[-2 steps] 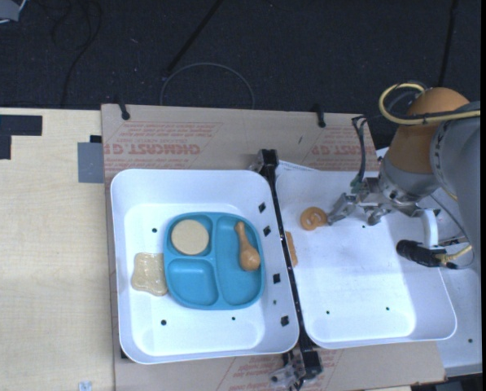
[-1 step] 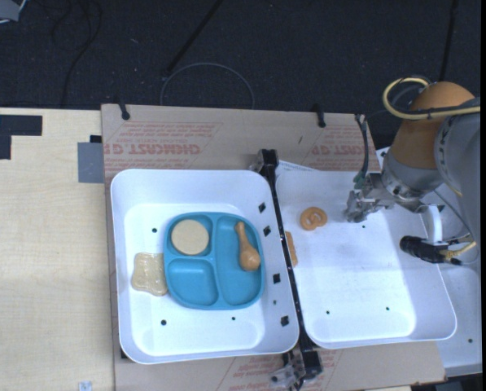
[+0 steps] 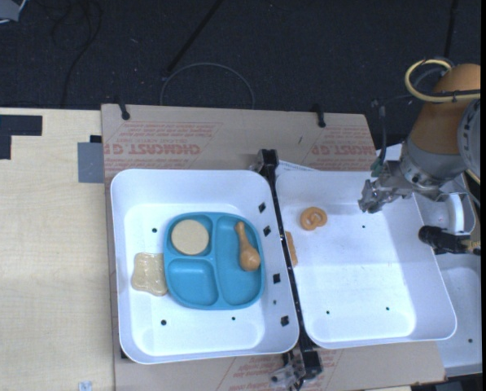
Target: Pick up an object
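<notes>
Orange and curled, a pretzel [image 3: 313, 218] lay in the right bin [image 3: 373, 300], near its upper left, close to the divider. The gripper [image 3: 371, 195] hung over the same bin's upper right, so the pretzel sat to its left and slightly toward the camera, not far off. Whether the jaws stood open or closed could not be told; nothing showed between them. Roughly round, the pretzel offered no clear long axis.

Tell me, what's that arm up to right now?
End effector above right bin, holding nothing visible. Pretzel lies to its left, untouched. Path between looks clear.
</notes>
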Tool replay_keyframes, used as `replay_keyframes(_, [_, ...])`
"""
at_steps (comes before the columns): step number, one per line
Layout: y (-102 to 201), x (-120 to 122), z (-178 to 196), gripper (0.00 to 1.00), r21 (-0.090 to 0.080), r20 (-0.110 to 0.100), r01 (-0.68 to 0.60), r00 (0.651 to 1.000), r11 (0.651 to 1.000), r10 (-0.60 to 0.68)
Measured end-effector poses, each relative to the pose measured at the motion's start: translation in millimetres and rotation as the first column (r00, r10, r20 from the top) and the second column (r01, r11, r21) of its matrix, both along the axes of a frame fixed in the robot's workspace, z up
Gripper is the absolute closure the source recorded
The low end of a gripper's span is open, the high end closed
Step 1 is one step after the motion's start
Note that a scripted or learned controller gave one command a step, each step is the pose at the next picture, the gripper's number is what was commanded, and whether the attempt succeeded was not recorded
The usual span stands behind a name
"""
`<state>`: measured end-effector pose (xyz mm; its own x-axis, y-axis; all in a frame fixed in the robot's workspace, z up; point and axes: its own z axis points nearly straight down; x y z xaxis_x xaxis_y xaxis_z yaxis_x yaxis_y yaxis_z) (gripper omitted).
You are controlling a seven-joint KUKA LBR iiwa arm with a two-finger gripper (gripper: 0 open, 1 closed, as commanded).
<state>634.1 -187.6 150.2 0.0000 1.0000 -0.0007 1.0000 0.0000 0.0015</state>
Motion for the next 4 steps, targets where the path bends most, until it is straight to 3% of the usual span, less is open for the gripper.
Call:
replay_keyframes(2, [5,8,102,1.0,0.0,0.001,-0.002,1.0,1.0,0.002])
replay_keyframes(4, [104,-29,86,1.0,0.002,-0.007,-0.003,1.0,1.0,0.003])
